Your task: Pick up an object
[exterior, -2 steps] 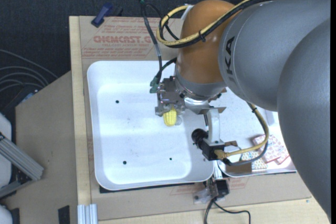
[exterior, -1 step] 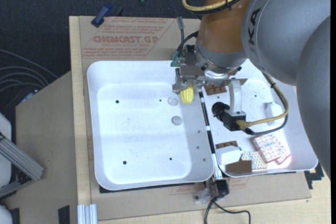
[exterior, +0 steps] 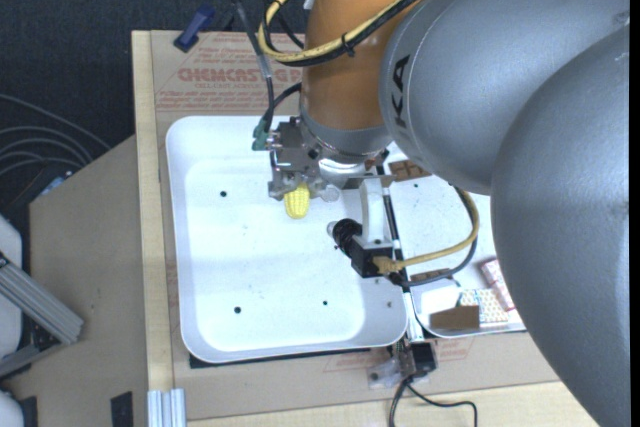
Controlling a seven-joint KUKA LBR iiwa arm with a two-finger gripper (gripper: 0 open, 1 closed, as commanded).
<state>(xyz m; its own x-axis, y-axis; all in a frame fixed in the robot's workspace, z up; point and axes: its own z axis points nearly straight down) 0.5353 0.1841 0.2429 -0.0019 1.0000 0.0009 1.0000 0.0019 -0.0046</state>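
So the left bin (exterior: 200, 245) was mostly bare white floor, just a few dark dots on it. Toward its upper right sat a small yellow object (exterior: 297, 205), knobbly like a little toy corn cob, right under the tip of the gripper (exterior: 292, 187). The gripper was down low over it, and honestly I couldn't tell how it was set or whether it had any real hold on the thing; the wrist hardware blocked that.

My worry: the yellow piece looked to be poking out below the gripper rather than sitting squarely in it. If the grab was off-centre, a rounded bumpy thing like that could squirt out sideways or just stay on the floor when the arm lifted.

Further right, the right bin (exterior: 455, 300) held a brown block (exterior: 455, 318) and a patterned card (exterior: 492, 307), and the arm's dangling cable (exterior: 445, 253) hung close over there, so it might snag.
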